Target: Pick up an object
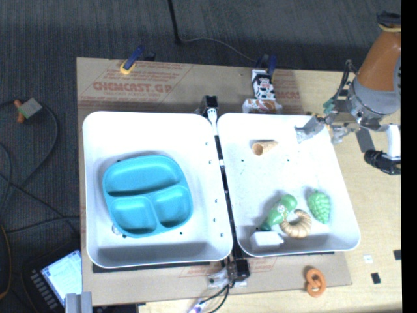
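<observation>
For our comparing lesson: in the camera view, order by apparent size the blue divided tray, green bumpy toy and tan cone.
1. Blue divided plastic tray
2. Green bumpy toy
3. Small tan cone

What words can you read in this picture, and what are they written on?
"CHEMCAST GP", in red letters, on the brown board under the white bins; I am less sure of the last two letters.
More red print on the same board near the small cow figure: partly hidden, cannot be read.
The little screen or card at the lower left corner: too small and blurred to read.
</observation>
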`<act>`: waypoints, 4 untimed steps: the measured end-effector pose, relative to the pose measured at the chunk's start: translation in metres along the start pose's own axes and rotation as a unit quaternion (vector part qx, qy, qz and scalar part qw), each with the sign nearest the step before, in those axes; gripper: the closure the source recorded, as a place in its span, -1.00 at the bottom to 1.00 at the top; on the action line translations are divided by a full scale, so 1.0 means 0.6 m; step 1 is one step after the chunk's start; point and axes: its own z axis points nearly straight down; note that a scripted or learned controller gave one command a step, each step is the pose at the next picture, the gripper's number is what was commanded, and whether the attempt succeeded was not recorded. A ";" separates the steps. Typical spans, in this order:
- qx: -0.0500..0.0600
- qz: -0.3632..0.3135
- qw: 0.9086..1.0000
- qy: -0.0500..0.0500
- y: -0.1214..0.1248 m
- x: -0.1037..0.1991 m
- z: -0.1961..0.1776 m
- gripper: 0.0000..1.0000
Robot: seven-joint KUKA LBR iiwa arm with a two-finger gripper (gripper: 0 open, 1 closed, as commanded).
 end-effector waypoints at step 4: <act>0.000 0.000 1.000 0.000 0.034 0.141 0.004 -1.00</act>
